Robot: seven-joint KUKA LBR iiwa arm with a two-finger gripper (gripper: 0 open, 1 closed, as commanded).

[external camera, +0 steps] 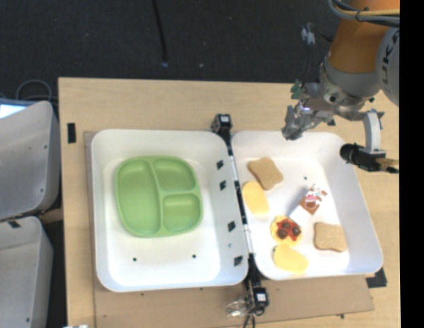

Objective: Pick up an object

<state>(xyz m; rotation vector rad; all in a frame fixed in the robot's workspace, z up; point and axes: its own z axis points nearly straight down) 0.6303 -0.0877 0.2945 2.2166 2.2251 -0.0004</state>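
The right bin (349, 183) holds several food pieces: a brown bread slice (265, 172), a pale yellow piece (255, 198), a red and white wrapped item (312, 200), a round yellow piece with red topping (287, 229), a second brown slice (329, 237) and a yellow wedge (290, 258). My gripper (294, 128) hangs above the far rim of the right bin, up and to the right of the first bread slice. Nothing shows between its fingers.
The left bin (102, 203) carries a green divided tray (158, 195). A black clamp (222, 123) sits at the far end of the ridge between the bins. The arm's orange band (359, 43) rises at the upper right. A grey object (20, 156) lies off the bench's left edge.
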